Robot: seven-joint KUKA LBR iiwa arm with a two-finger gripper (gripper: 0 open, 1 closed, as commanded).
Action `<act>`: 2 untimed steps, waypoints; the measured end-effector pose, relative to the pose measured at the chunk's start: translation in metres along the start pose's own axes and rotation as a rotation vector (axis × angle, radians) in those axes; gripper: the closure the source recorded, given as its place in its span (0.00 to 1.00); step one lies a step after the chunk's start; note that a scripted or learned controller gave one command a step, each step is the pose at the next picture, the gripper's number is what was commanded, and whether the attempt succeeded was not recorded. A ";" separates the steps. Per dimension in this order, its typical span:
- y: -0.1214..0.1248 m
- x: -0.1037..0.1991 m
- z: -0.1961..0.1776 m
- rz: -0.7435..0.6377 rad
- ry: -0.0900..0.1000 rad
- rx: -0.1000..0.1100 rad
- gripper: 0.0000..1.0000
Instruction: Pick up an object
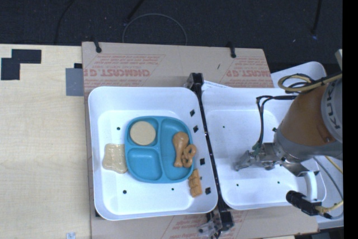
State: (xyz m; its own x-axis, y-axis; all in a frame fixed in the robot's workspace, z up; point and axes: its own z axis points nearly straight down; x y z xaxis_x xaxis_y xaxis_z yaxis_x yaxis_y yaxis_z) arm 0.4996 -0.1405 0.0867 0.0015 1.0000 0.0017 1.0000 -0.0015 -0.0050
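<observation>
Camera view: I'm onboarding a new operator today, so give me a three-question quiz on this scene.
1. True or false: the gripper is over the right bin.
2. Which bin holds the blue divided tray?
A. Left
B. Right
C. Neither
3. Fill in: the round tan disc lies in the tray's upper-left ____.

Key
1. True.
2. A, the left bin; a chicken drumstick and a pretzel also lie in the tray, while a pale bread-like piece lies beside it.
3. compartment.
</observation>
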 end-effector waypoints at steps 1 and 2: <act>0.000 -0.002 -0.013 0.006 0.000 0.000 1.00; -0.007 0.004 -0.061 -0.002 -0.001 -0.006 1.00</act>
State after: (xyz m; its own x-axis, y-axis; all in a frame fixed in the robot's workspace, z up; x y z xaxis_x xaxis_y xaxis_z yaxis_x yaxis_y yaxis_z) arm 0.4927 -0.1366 0.1482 0.0000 1.0000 0.0004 1.0000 0.0000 0.0008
